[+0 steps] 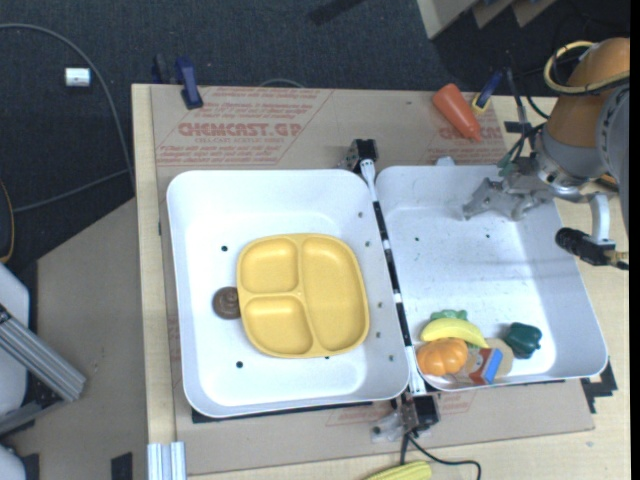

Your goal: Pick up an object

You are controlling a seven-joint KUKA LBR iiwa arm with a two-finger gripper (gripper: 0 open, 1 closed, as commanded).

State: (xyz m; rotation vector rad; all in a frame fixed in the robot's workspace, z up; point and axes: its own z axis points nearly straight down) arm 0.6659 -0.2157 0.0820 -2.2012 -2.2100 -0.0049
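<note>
Reading from left to right: a yellow three-compartment plastic plate (301, 295) is lying in the left white bin (200, 208), far to the left of the fingers, with a small brown round object (226, 302) peeking from under its left edge, mostly hidden. The right white bin (560, 298) is holding the candidate objects in its near corner, well apart from the fingers and below them in the view: a yellow toy banana (455, 327), an orange rounded toy fruit (442, 356), a small red-and-blue piece (489, 365) that is hard to identify, and a dark green toy vegetable (522, 339). The grey two-finger gripper (490, 200) is hovering over the bin's far, bare end; its fingers are looking spread and are grasping nothing. The approach step is judged to be in hand; the next move is calling for travel toward the cluster, then a descent over one piece. The arm is running out of the view's right edge.
</note>
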